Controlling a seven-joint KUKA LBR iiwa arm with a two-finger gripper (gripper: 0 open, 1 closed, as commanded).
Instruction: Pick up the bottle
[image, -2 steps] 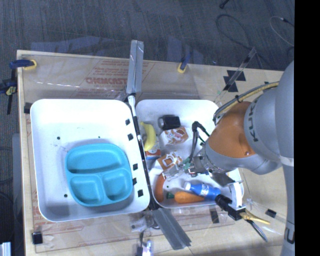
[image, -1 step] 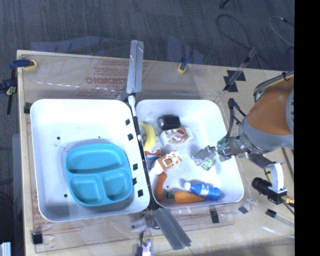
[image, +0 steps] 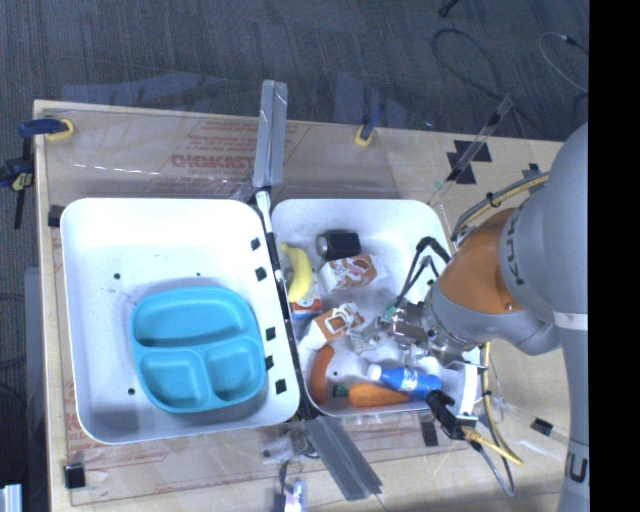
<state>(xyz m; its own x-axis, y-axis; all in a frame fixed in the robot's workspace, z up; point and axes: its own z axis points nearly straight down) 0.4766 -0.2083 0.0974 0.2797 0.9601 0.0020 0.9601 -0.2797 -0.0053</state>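
The bottle (image: 405, 379) is blue with a white cap and lies on its side near the front of the right bin (image: 400, 215), cap pointing left. It rests against an orange carrot (image: 375, 396). My gripper (image: 398, 327) hangs in the right bin just behind and above the bottle, beside a crumpled clear wrapper. Nothing shows as held by it. The grey arm with its orange band (image: 480, 280) reaches in from the right and hides the bin's right wall.
Also in the right bin are a banana (image: 297, 272), a black object (image: 340, 243), two brown snack packets (image: 350, 270) and an orange curved item (image: 320, 370). A blue divided tray (image: 195, 350) lies in the left bin (image: 100, 240).
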